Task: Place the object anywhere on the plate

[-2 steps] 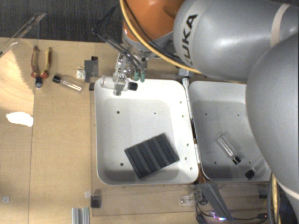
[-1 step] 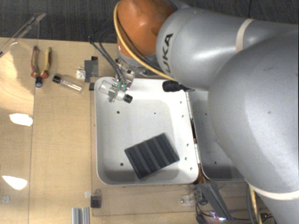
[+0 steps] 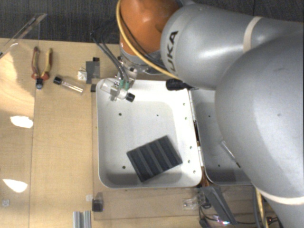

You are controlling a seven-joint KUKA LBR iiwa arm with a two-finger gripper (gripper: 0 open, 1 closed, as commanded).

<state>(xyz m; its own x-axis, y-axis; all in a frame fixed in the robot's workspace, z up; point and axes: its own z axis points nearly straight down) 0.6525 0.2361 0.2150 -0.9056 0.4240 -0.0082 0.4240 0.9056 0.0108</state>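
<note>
From the camera view, the grey arm sweeps in from the right and fills much of the upper right, its orange band sitting above the far edge of the left bin. The tool hangs below that band, over the left bin's far left corner; it is small and partly masked by cables, so whether it is parted or closed, I cannot tell. Nothing can be made out in its grasp.

The left bin holds a dark ribbed plate, lying flat and turned at an angle, in the near half toward the right wall. The rest of the bin's floor around it is bare white. The right bin lies touching the left one along their shared wall and is mostly hidden under the arm.

On the worktop left of the bins lie red-handled pliers, a small clear vial and a dark block, all near the far edge and apart from the bin.

The task's object I cannot pick out with certainty.
</note>
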